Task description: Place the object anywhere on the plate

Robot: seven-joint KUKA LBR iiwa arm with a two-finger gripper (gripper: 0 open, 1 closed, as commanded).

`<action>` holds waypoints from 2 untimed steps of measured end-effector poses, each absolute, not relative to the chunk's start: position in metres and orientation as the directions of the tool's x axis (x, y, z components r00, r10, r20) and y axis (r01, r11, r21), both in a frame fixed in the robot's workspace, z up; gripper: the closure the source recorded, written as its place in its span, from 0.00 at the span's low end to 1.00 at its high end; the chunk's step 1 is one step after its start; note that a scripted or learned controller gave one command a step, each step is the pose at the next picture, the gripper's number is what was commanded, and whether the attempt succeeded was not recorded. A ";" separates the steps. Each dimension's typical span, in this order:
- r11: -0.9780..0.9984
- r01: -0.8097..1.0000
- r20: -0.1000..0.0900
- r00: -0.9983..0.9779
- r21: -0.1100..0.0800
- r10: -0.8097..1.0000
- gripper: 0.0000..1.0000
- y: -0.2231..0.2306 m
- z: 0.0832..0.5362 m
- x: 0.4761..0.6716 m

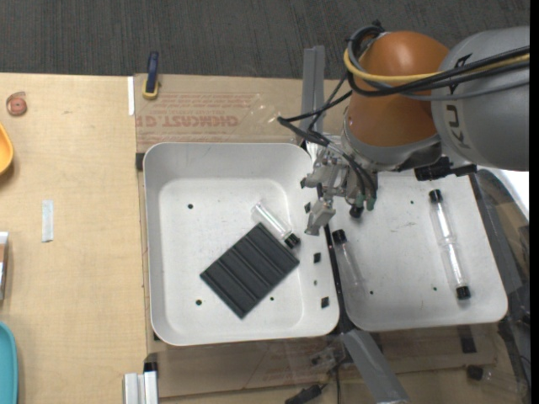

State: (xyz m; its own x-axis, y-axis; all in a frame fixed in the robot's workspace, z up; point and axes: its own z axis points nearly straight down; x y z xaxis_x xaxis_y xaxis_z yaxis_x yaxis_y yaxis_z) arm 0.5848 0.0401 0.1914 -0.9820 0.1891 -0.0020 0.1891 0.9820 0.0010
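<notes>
A dark ribbed rectangular plate (pixel 250 269) lies at a slant in the left bin (pixel 168 225). A clear tube with a black cap (pixel 274 223) rests against the plate's upper edge. Over the divider between the bins hangs my gripper (pixel 337 215), its fingers apart and nothing between them. It sits just right of that tube and just above a second clear tube (pixel 347 261) at the left side of the right bin (pixel 404 310). A third, longer tube (pixel 446 242) lies toward the right side of that bin.
The arm's orange band (pixel 396 74) and grey body cover the back of the right bin. Wooden bench top (pixel 67 225) extends to the left, with a small white piece (pixel 47 221) and a blue clamp (pixel 152 72) behind the left bin.
</notes>
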 end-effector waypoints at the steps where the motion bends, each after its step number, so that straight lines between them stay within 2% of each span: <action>1: 0.994 0.109 -0.004 -0.994 0.001 0.109 0.00 0.106 0.279 0.655; 2: 0.994 0.113 -0.008 -0.994 0.003 0.113 1.00 0.105 0.289 0.656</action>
State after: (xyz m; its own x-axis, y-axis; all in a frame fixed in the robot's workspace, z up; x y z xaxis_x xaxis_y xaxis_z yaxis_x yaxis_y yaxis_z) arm 0.6562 0.1048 0.2885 -0.9935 0.1132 -0.0082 0.1132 0.9936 0.0031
